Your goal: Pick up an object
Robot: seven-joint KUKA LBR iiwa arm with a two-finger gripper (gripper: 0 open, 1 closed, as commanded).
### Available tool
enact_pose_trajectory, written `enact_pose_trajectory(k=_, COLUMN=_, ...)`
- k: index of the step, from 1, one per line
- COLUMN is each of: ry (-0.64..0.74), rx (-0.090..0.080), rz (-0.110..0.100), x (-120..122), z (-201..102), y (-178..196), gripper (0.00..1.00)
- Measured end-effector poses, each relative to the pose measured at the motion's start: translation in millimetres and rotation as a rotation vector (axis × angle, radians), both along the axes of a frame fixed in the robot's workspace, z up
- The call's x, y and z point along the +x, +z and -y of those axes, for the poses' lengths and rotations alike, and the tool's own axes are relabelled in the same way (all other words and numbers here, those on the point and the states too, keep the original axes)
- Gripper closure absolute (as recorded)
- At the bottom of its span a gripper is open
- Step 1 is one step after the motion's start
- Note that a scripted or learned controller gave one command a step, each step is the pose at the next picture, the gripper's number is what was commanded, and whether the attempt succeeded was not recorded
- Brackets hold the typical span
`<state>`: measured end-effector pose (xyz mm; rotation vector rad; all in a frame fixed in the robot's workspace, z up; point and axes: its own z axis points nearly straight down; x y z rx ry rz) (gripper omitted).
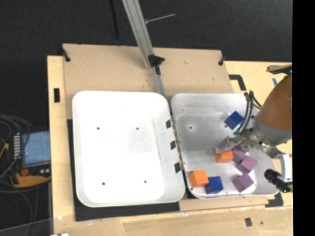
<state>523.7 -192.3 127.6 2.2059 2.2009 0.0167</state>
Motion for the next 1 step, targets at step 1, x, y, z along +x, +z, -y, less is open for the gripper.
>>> enact_pose_trajectory(k=1, ry=-0.006, rx=-0.002, rz=0.006, x=1.7, z=1.5, y=10.1, gripper=1.0)
